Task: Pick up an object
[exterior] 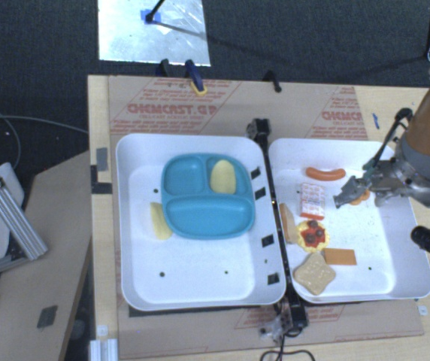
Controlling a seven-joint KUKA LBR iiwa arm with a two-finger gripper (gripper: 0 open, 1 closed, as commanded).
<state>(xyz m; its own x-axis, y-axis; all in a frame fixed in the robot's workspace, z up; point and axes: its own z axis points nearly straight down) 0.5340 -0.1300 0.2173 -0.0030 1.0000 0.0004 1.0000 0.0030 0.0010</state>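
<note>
The claw (348, 196) hangs over the right bin (395, 280), just beside the toy hot dog (325, 174), I cannot tell if it grips anything, so next it must drop and squeeze.

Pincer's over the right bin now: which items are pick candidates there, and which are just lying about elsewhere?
In play, right bin:
pincer
sausage
orange piece by the pincer
packet
pizza toy
cheese slice
bread slice
breadstick

Lying about, left bin:
blue tray
yellow food in it
yellow strip
</note>
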